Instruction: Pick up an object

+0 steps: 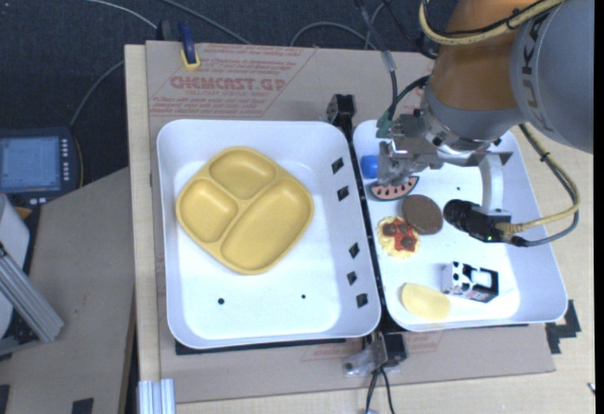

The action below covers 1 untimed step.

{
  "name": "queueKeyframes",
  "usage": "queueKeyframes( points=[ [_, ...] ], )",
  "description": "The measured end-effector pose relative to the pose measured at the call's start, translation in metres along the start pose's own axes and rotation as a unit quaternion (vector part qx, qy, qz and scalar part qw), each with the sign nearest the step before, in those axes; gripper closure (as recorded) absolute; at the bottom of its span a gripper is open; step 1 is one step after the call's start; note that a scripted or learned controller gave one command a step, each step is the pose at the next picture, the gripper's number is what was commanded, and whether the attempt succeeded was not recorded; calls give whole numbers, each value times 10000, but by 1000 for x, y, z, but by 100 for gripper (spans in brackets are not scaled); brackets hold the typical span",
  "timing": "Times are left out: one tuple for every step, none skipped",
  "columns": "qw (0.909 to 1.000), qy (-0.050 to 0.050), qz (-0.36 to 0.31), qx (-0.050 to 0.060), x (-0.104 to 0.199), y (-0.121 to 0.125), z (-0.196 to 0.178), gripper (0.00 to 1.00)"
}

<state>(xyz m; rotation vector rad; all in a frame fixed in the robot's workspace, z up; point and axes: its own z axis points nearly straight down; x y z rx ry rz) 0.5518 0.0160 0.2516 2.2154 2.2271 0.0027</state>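
My gripper hangs over the far left part of the right bin, under the orange-banded wrist. Just below it lies a red slice-shaped toy with dark seeds, and a small blue object sits at its left against the bin wall. Nearer the front lie a brown round disc, a yellow piece with red topping, a pale yellow oval piece and a black-and-white block. I see nothing held by the gripper.
The left bin holds a yellow divided plate. A ridge with black clips separates the two bins. Cables trail across the cardboard behind the bins.
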Motion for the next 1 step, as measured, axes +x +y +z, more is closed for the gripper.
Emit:
queueKeyframes(
  points=[
    [10000, 5, -7, 3, 52, 14, 8, 100]
  ],
)
